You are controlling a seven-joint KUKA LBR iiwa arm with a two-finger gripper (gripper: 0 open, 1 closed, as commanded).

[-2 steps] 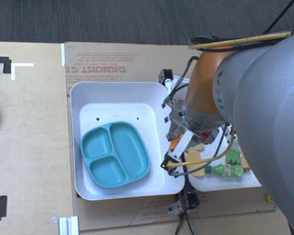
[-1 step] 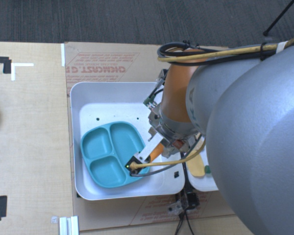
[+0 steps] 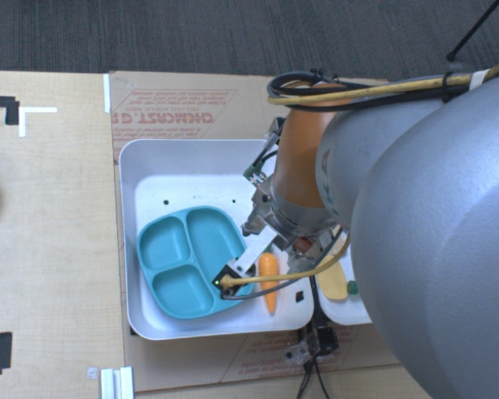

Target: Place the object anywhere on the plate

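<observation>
Beside compartmented teal plate (image 3: 171, 244), tapered orange carrot (image 3: 269, 279)

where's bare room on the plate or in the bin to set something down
All three wells of the teal plate are bare. The white bin also has a bare strip of floor between the plate's far rim and its back wall. It is crowded at the plate's right rim, where the carrot and the arm press close.

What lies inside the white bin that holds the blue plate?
A blue three-part plate and an orange carrot just beyond its right rim. The arm covers the right part of the bin, so anything lying there cannot be seen.
</observation>
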